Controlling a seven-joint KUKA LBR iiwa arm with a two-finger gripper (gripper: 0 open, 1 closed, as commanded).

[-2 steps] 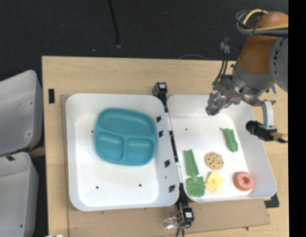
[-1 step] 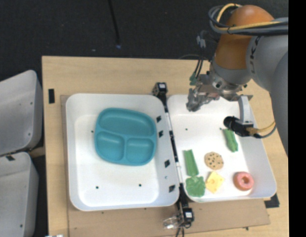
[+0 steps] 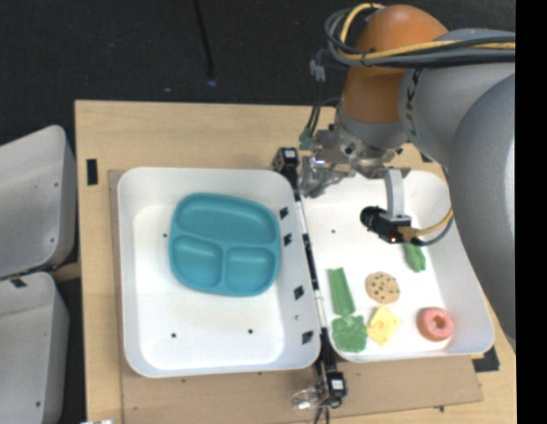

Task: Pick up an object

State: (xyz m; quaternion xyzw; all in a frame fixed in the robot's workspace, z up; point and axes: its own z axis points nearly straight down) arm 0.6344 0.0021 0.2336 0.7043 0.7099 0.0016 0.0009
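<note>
- Gripper (image 3: pixel 319 173) hung well up-left of the cookie (image 3: pixel 382 287), over the far corner of the right bin (image 3: pixel 339 228). You couldn't tell from this angle whether it was open or closed, and nothing showed in its grasp.
- Pickable stuff all sat nr the cookie: green strip (image 3: pixel 341 290) just left of it, yellow piece (image 3: pixel 383 325) just below, pink donut (image 3: pixel 436 323) down-right, green leafy lump (image 3: pixel 348 334) down-left, small green bit (image 3: pixel 416 257) up-right.
- Prob. toy food: light, smooth, maybe a bit slippery. The cookie lay flat, so you'd have had little edge to pinch. The strip looked easiest, taken across its narrow width at mid-length.
- Bin floor was smooth white w/ low walls. Bare floor lay btwn gripper & cookie, so there was room to come down.
- Far left of the cookie, a teal divided plate (image 3: pixel 226 243) lay in the left bin (image 3: pixel 149 325). Both bins sat on a wooden bench (image 3: pixel 96 131).
</note>
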